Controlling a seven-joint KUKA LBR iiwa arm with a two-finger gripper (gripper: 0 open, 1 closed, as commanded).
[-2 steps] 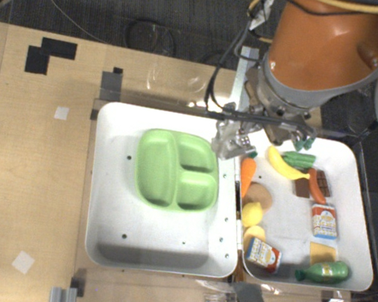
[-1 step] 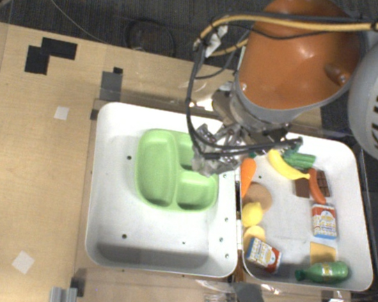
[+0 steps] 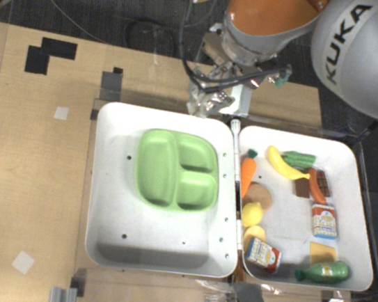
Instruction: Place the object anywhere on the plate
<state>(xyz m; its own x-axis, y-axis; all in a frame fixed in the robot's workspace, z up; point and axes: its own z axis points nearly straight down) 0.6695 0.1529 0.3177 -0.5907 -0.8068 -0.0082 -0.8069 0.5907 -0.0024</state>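
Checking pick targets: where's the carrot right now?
In the camera view, the carrot lies in the right bin, against its left wall near the far end, with the banana to its right and a brown round item just below.

Your plate (image 3: pixel 175 170) is a light green divided tray with three compartments (one long on the left, two smaller on the right), lying flat in the middle of the left white bin (image 3: pixel 109 191). You'll find nothing resting in any of its compartments.
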